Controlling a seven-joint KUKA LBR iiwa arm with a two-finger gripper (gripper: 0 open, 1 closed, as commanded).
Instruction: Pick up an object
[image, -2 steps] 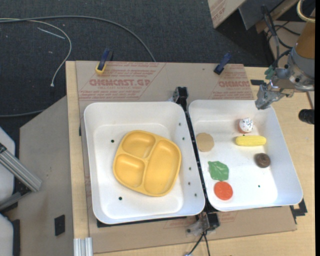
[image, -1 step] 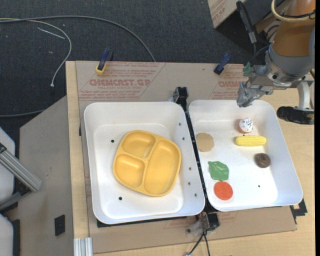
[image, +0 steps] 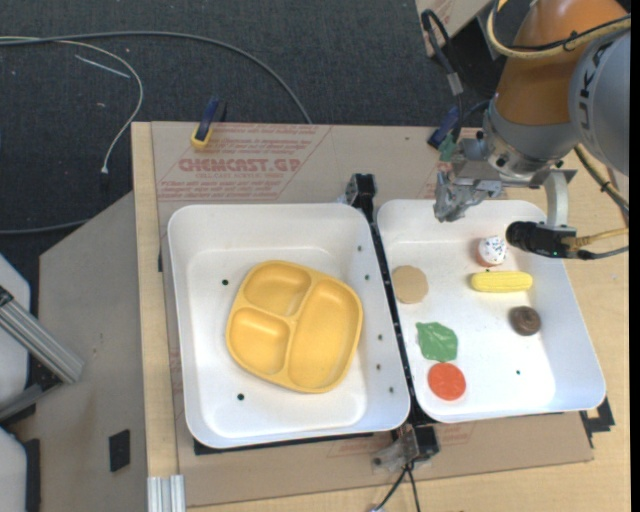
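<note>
The right bin holds several small objects: a tan round disc, a yellow corn cob, a white speckled ball, a dark brown round piece, a green leafy piece and a red disc. My gripper hangs over the far left corner of this bin, up and right of the tan disc. Nothing shows between its fingers. The arm's grey wrist and orange band rise above it at the upper right.
The left bin carries a yellow divided plate. A black clamp sits at the bins' far junction, another clamp at the near one. A blue clip lies on the cardboard at the back left. Cables cross the dark floor.
</note>
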